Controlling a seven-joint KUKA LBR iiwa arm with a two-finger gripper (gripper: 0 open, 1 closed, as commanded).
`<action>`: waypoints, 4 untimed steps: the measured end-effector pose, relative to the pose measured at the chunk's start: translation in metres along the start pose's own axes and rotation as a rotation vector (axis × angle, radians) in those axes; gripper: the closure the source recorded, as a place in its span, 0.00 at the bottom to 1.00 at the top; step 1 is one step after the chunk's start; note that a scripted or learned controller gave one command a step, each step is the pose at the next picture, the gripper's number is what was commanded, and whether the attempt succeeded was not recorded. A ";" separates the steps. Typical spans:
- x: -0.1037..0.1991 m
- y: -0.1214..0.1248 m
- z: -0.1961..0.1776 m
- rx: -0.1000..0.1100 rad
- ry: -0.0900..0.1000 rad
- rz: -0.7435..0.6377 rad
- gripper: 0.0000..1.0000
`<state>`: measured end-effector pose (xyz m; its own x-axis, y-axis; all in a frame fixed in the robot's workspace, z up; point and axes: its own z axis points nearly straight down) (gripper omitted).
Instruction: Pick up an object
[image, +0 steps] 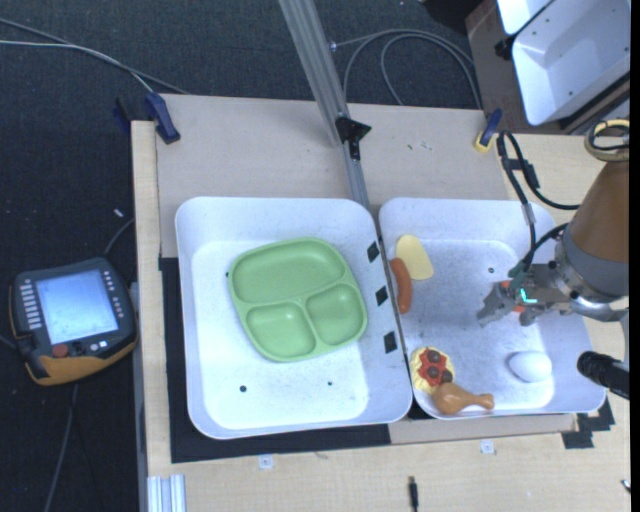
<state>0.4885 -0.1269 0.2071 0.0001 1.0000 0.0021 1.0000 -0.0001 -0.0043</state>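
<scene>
The right bin's (470, 225) middle lies open; a hot dog (402, 284) and pizza slice (431, 368) crowd its left wall (a white egg (529, 366) sits near the front).

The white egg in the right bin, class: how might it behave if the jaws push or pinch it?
The white egg looks rounded and smooth, so it would probably roll across the right bin if nudged. Its curved, glossy-looking surface may slip out of a two-sided pinch. It lies apart from the chicken drumstick, so nothing nearby would stop it.
</scene>
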 end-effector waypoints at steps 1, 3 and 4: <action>0.000 0.001 -0.001 -0.002 0.000 0.000 0.00; 0.005 0.003 0.099 0.003 0.002 -0.001 0.00; 0.005 0.005 0.121 -0.007 -0.002 0.000 0.00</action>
<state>0.4929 -0.1215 0.0859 -0.0003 1.0000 0.0005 1.0000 0.0003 0.0028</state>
